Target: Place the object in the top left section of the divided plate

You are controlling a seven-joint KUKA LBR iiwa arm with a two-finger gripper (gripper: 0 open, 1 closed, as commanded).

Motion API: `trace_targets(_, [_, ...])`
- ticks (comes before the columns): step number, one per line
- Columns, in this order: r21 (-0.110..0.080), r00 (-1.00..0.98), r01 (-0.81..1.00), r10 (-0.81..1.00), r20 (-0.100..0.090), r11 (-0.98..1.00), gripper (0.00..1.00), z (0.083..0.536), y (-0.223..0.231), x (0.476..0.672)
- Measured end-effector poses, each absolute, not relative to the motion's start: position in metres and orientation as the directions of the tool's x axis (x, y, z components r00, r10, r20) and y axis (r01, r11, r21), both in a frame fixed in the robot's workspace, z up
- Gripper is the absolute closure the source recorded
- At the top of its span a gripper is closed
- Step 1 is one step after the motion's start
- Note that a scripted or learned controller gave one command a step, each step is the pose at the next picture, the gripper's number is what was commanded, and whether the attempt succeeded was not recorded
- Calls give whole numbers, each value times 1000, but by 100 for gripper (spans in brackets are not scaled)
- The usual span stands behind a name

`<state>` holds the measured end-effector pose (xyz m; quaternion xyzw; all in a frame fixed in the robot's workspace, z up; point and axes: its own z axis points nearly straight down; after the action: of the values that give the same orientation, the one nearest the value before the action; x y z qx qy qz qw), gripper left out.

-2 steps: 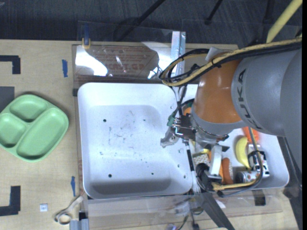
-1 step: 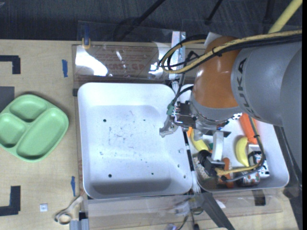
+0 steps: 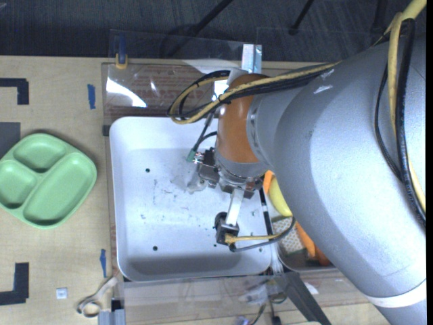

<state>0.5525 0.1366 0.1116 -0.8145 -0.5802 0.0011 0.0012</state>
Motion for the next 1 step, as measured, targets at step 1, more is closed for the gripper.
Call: trace_targets(1, [-14,727,687,687,13,-726,0,106,119,588])
